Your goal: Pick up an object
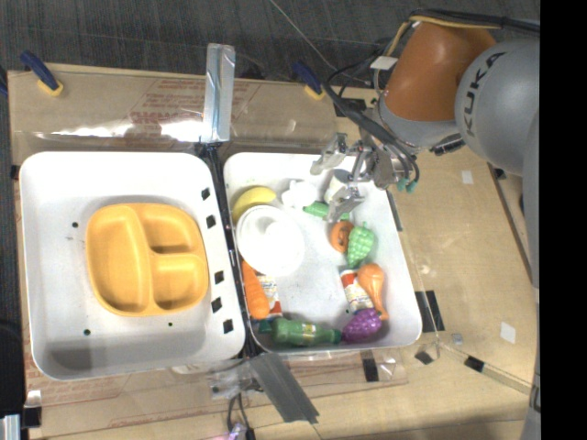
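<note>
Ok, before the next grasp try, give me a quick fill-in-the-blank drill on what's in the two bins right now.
1. The yellow divided tray lies in the ____ bin.
2. The purple grapes sit near the right bin's ____ right corner.
3. The gripper hangs over the ____ bin.
4. The white bowl sits just below the ____ banana.

Missing words: left; lower; right; yellow

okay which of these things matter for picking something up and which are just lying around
For the job: gripper, right bin with its white bowl, carrot, green bottle, purple grapes.
Lying about: left bin, yellow tray.
</note>
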